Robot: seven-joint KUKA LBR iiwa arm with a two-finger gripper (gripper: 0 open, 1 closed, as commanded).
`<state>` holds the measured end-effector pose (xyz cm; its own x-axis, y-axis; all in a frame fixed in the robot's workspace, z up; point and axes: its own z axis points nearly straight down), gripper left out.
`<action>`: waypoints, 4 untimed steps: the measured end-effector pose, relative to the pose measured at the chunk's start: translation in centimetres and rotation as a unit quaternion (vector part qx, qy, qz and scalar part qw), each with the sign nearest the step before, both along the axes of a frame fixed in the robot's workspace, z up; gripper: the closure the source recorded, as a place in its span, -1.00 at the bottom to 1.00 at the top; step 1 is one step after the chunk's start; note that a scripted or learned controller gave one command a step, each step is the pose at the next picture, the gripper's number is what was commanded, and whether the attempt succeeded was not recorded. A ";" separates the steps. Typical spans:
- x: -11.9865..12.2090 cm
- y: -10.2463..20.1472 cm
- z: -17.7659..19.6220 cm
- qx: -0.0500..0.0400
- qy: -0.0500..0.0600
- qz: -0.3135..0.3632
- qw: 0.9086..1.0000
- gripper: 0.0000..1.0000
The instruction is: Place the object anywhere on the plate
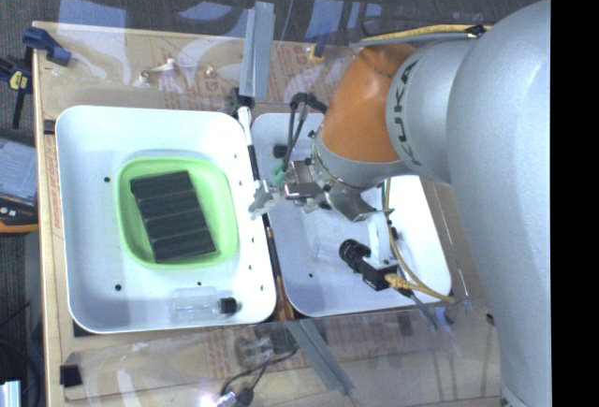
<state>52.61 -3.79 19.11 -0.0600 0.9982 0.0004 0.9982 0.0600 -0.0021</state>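
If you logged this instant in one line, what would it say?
arm: over right bin | green plate: left bin, holds dark ridged block | clear bottle: left bin, near edge

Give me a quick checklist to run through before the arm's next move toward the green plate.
1. Green plate sits in the left bin: ok.
2. Plate surface free: not ok, a dark ridged block covers its middle.
3. Tool over the plate: not ok, it is at the seam between the bins.
4. Object held in the tool: cannot tell.
5. Clear bottle lies off the plate, at the left bin's near edge: ok.
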 end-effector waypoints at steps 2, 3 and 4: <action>1.4 -11.4 6.0 0.000 0.000 -0.015 1.000 -1.00; 1.1 -17.2 11.1 0.000 0.000 -0.061 0.998 -1.00; -2.0 -16.8 20.6 0.000 -0.001 -0.105 0.995 -1.00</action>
<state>50.58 -20.54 39.75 0.1491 0.9888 0.0012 0.9888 -0.1491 0.0006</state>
